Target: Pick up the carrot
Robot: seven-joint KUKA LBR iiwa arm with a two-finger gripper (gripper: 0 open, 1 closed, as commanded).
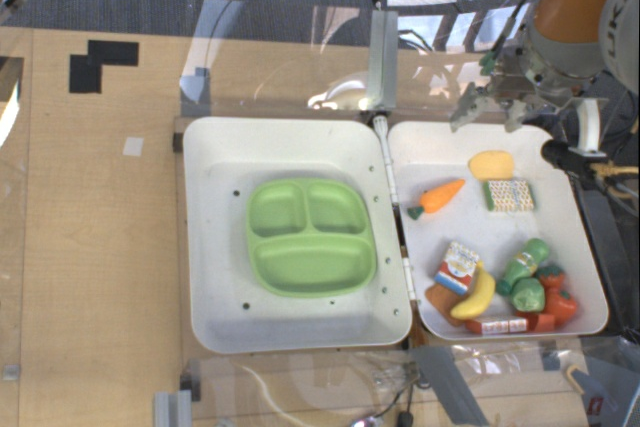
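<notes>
Right white bin (575, 245), carrot (440, 197) below-left of hand (490, 110), well apart

We note a tan wooden surface (90, 245). Two shallow white bins sit side by side on it: left bin (215, 245), right bin (425, 140). Black marker shape (100, 65) far-left.

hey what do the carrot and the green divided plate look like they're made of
Carrot: probably molded plastic toy food, going by its uniform orange and smooth matte surface. Green divided plate: likely plastic too, a single even light green with soft rounded compartment edges and a faint sheen.
</notes>
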